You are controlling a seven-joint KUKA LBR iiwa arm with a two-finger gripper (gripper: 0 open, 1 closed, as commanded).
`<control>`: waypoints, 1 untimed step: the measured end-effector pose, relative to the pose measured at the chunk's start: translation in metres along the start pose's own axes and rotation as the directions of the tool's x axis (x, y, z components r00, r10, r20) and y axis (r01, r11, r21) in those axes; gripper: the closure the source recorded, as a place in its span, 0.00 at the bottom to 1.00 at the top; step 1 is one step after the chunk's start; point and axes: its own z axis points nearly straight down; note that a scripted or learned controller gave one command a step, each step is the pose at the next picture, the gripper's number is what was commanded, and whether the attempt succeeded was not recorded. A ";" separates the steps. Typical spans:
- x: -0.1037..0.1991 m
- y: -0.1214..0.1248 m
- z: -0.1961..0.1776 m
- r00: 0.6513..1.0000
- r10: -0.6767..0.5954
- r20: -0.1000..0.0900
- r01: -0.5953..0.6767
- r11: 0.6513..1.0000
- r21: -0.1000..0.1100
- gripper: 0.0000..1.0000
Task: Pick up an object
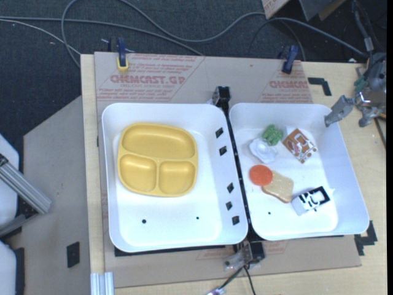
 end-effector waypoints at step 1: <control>0.001 0.002 -0.007 1.000 -0.004 0.003 0.004 1.000 -0.013 0.00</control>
